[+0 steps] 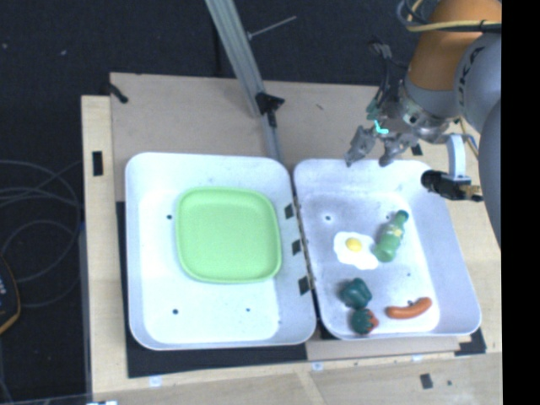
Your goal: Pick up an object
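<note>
Gripper (372, 153) spread open, nothing between fingers, hovering above right bin (439, 310) far rim, likely lining up a descent. Candidate green bottle (391, 236) lies mid-bin, touching fried egg (354, 250).

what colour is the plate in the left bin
Light green; the plate shows plainly in the camera view, lying flat in the left bin.

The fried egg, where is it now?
The fried egg lies in the right bin, near its middle, touching the green bottle on its right and above the green pepper.
</note>
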`<action>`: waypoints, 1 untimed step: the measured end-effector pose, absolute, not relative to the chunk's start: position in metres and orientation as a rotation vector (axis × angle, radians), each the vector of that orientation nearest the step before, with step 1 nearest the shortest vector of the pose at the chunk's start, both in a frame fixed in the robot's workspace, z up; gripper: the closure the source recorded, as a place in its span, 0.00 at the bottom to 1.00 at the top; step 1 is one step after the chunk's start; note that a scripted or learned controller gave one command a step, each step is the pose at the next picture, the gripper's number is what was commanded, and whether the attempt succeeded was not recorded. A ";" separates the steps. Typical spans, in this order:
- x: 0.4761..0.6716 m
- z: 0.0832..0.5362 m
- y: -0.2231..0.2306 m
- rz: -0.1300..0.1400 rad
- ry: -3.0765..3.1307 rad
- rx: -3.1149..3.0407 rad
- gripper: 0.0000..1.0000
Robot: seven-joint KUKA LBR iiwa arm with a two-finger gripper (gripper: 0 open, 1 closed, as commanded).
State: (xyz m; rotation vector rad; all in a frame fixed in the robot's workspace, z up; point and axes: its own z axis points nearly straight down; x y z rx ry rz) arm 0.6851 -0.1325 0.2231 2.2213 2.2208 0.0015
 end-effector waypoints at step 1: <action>0.685 0.223 -0.132 0.001 2.221 2.221 0.00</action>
